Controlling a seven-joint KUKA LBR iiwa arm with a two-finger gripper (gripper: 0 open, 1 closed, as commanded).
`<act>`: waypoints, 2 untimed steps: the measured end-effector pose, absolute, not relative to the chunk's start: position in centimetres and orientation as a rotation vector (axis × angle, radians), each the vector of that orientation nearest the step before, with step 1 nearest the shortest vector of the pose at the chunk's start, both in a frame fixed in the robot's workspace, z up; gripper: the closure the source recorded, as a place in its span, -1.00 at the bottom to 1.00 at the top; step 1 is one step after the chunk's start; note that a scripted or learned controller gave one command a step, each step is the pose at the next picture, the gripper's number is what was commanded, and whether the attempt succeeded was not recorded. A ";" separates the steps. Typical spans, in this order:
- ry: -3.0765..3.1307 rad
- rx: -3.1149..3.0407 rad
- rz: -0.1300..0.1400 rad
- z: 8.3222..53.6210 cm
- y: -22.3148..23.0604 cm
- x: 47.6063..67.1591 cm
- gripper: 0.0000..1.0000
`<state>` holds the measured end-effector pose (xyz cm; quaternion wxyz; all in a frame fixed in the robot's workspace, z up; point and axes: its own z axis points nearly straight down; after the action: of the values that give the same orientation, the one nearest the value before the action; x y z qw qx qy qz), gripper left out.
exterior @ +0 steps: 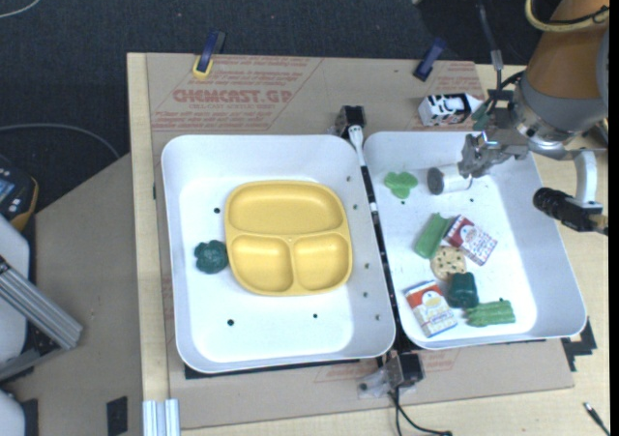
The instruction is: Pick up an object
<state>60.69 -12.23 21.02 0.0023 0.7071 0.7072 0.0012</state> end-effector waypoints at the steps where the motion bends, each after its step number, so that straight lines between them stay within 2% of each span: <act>1: 2.220 2.217 0.004 22.6 -12.2 60.8 1.00; 2: 2.227 2.220 -0.002 22.7 -7.7 59.3 1.00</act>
<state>59.28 -7.68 22.75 -0.0016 0.7060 0.7082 -0.0005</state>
